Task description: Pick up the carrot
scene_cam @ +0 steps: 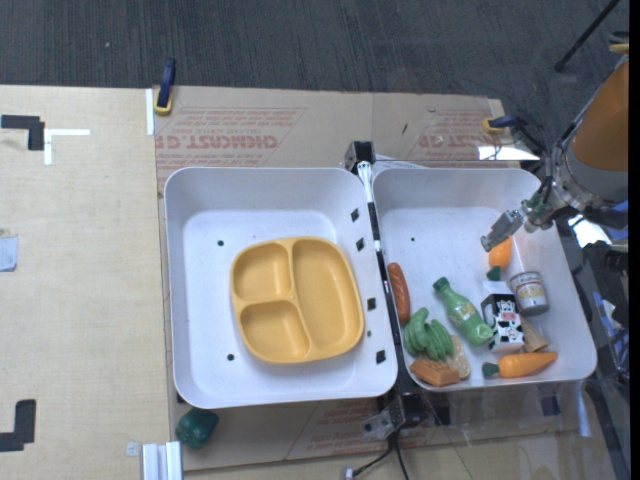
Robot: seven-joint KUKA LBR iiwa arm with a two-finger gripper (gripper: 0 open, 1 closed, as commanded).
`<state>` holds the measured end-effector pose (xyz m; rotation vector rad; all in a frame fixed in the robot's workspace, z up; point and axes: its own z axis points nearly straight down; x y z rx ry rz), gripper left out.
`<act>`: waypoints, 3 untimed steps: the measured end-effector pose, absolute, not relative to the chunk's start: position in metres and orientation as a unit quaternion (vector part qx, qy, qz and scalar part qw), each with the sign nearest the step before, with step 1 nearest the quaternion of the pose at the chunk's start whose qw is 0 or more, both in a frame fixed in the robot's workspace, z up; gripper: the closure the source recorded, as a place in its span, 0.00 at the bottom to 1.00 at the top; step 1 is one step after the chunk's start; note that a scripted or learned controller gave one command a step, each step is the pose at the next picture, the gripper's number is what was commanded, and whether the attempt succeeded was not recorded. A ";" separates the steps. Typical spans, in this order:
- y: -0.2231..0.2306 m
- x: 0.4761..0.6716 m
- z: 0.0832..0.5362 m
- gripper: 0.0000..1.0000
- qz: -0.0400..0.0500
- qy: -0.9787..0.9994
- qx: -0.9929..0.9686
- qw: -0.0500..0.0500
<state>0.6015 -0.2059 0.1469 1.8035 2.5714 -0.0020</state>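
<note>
Though near fingers point(499, 236), carrot point(523, 364) ungrasped

We see the orange carrot point(524, 364), green stem end left, lying flat at the right bin's near-right corner.

Two white bins sit side by side: a left bin point(180, 268) and a right bin point(440, 198). The left holds one yellow tray point(297, 299). The right holds two carrots point(524, 364) point(498, 255), one hot dog point(399, 290), one green bottle point(462, 312), one can point(528, 292), one milk carton point(506, 320), and one green vegetable point(428, 335).
</note>
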 end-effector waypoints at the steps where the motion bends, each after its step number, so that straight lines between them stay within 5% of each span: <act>1: -0.201 0.612 0.092 0.00 0.000 0.806 0.592 0.001; 2: -0.201 0.613 0.102 1.00 0.001 0.805 0.593 0.002; 3: -0.141 0.618 0.161 1.00 0.000 0.832 0.554 0.002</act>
